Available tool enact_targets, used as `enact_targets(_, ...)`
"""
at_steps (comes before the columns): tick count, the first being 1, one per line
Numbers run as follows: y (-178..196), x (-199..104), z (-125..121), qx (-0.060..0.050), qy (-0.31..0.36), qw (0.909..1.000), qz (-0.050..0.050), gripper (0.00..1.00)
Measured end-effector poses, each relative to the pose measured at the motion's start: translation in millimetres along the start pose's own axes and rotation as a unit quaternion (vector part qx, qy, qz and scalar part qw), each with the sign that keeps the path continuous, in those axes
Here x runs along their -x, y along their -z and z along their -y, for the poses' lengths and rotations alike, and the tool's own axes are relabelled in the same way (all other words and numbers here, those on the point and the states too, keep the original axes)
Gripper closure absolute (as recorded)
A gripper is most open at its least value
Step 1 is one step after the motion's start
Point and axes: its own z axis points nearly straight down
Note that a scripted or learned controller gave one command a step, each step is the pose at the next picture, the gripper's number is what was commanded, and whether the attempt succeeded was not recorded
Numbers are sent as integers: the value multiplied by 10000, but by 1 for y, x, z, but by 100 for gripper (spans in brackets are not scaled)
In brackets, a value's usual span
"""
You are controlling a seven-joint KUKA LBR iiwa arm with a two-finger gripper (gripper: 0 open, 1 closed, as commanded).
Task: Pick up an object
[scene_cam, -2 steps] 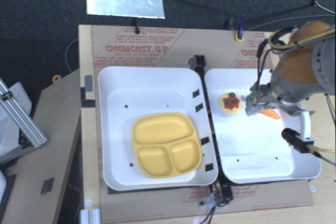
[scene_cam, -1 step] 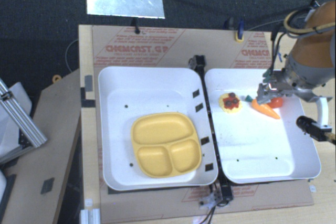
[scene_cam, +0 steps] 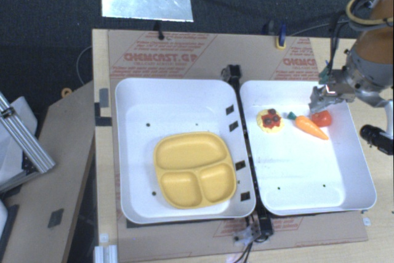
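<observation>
Grey arm with its orange band reaches in from the upper right of the frame, wrist bent downward over the far right corner of the right bin. Its gripper hangs low, just above a small red object, near enough that contact cannot be told; nothing visibly sits between the fingers, and whether they are open or closed cannot be told. Just left of the red object lies a carrot, slanting toward the lower right, and left of that a small round toy pizza. In the left bin rests a yellow divided tray, at the centre-bottom of the frame.
</observation>
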Motion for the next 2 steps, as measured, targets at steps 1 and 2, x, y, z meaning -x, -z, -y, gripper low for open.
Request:
enact_targets(1,-17,-56,4,-26,21,10000,-15,100)
enact_targets(2,-32,-113,5,-28,22,10000,-14,100)
